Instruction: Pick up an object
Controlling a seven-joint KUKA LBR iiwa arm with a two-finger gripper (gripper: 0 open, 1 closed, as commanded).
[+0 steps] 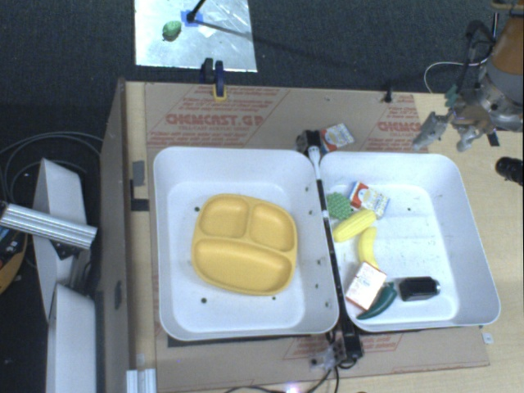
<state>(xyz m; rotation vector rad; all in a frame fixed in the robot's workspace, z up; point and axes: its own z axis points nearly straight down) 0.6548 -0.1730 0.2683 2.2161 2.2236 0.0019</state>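
Claw (449,131) at far right, beyond right bin (468,219) rim; finger opening cannot be told, nothing seen between fingers. Candidate objects clustered at bin's left wall: corn (354,224), banana (368,247), small box (365,285), black block (417,288). Crowding hinders clean grasp. Left bin (176,211) holds yellow tray (244,244).

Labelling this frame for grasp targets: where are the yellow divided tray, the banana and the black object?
yellow divided tray (244,244), camera view, centre ridge.
banana (368,247), camera view, mid-body.
black object (417,288), camera view, top face.
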